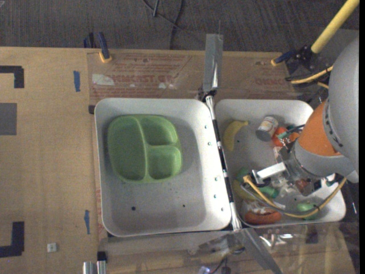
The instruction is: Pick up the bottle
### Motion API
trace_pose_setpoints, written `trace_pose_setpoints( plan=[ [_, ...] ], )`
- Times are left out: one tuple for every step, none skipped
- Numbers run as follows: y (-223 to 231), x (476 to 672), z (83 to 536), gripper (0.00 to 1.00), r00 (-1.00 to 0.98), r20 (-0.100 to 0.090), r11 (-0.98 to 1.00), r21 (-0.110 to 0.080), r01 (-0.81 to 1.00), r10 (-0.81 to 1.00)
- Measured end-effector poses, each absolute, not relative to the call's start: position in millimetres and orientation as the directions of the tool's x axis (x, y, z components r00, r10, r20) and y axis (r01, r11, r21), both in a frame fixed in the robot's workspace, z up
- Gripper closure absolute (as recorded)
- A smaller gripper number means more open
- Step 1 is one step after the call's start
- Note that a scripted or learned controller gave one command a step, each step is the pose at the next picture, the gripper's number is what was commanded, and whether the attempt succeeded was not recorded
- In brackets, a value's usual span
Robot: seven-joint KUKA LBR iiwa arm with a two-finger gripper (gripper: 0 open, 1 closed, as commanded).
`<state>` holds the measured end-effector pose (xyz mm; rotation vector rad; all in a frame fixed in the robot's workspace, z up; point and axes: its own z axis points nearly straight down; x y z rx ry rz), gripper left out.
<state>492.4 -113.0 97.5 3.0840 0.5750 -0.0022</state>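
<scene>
Gripper (278, 182) sat low over the right bin's (251, 108) clutter, finger state can't tell; bottle (266, 128) lay up-screen of it, long axis tilted, well apart.

A dark carpet floor (68, 10) is being shown beyond the plywood bench (45, 153). Black cables (162, 1) are being trailed across it, and blue tape strips (76, 80) are being kept on the bench.
</scene>
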Motion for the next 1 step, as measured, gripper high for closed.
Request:
trace_pose_setpoints(
  plan=[
    [-33.5,539.9,327.3,1.0,0.957,-0.002,-0.957,-0.002,0.29,0.29]
  ],
)
